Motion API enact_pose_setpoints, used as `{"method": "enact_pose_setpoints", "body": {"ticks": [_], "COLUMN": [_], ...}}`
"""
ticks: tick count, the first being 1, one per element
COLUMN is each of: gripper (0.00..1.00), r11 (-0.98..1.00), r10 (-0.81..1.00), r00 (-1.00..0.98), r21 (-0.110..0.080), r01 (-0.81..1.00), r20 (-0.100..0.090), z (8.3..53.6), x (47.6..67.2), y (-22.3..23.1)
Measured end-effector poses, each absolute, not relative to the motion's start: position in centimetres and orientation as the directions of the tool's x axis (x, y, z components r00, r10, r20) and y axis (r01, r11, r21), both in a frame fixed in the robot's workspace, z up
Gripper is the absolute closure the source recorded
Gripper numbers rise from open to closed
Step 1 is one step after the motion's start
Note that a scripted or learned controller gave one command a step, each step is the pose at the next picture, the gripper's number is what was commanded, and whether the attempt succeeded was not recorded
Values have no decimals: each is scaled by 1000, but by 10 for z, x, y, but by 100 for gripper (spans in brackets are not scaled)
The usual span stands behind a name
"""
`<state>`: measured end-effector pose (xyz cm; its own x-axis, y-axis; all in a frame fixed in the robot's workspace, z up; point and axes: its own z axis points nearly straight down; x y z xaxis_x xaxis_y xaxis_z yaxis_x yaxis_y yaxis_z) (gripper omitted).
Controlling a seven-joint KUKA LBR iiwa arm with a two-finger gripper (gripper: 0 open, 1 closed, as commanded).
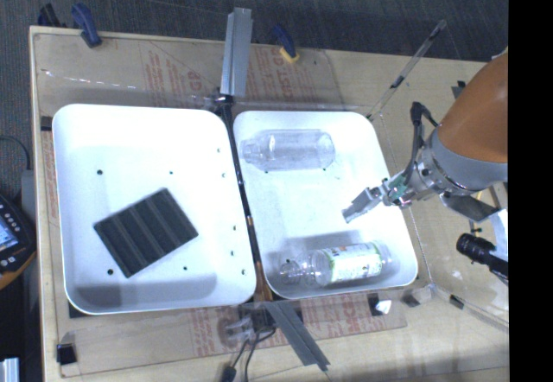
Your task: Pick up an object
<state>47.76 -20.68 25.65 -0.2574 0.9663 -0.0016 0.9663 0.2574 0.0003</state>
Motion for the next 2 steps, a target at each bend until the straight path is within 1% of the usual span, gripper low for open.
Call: {"method": "enact_pose_setpoints", "body": {"ticks": [1, 2], "gripper": [0, 100], "r11": [315, 317], "r10": [949, 949], "r00": [-315, -317], "r21": [-2, -2], "r01": [949, 949], "r20": [1, 0], "z": [215, 225], "x": [477, 478], "y": [-210, -210]}}
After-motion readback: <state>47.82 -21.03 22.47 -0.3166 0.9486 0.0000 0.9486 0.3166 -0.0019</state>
